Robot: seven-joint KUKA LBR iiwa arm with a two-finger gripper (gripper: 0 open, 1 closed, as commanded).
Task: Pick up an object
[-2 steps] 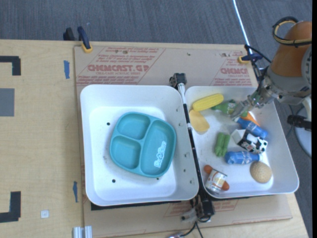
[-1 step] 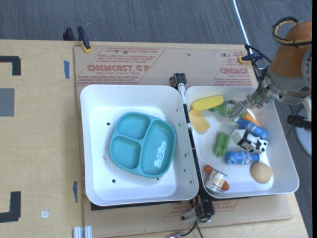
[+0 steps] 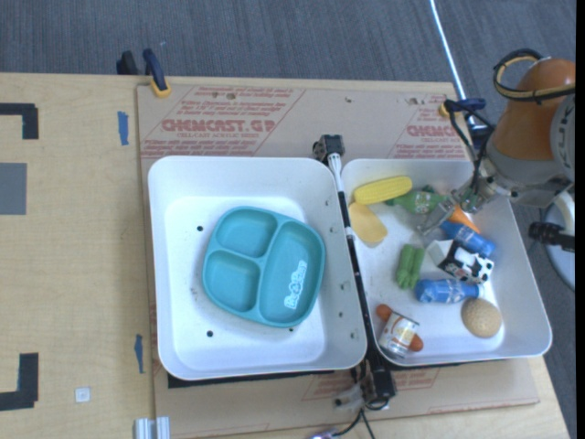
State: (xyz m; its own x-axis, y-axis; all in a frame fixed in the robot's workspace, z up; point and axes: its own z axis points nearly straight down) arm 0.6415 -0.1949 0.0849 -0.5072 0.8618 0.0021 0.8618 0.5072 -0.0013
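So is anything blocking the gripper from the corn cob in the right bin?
Nothing visible does. The gripper is at the right bin's far edge; the corn cob lies exposed to its left, with clear plastic between them.

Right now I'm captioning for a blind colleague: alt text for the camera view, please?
The gripper hangs over the right bin, crowded with small toys including a corn cob. The left bin holds a blue divided plate.
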